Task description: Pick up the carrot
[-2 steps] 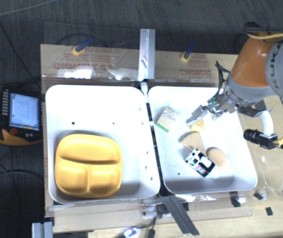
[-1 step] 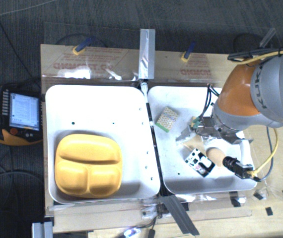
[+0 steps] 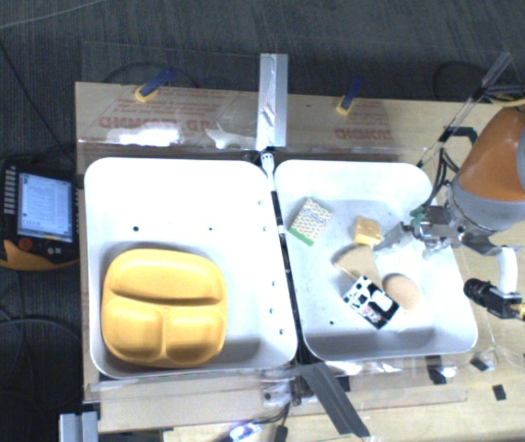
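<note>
The large yellow moulded plastic loaf (image 3: 163,304) lay in the left white bin (image 3: 180,178). Over the right white bin (image 3: 336,178) stood the grey gripper (image 3: 408,235); whether open or closed could not be told. The pale tan tapered piece (image 3: 351,261), judged the carrot, lay mid-bin; the descent should centre squarely across its width.

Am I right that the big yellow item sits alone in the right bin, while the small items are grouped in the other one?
Not quite: the camera view shows the big yellow item alone in the left bin, not the right. The small items, such as the black-and-white block and the patterned sponge, are grouped in the right bin.
</note>
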You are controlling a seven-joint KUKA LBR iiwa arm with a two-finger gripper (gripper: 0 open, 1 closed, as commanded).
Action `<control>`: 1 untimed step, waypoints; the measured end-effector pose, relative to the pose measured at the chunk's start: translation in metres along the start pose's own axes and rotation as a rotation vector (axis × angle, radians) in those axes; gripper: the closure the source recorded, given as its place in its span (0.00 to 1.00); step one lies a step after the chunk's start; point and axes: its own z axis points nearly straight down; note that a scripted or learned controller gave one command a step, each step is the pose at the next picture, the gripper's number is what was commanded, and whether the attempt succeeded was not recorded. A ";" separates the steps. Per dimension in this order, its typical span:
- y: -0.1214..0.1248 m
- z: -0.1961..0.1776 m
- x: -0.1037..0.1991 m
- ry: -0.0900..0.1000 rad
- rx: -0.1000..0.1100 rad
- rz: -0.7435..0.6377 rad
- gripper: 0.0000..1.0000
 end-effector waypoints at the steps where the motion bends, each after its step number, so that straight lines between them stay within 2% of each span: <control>1: -0.009 0.033 -0.008 0.002 0.000 -0.216 0.00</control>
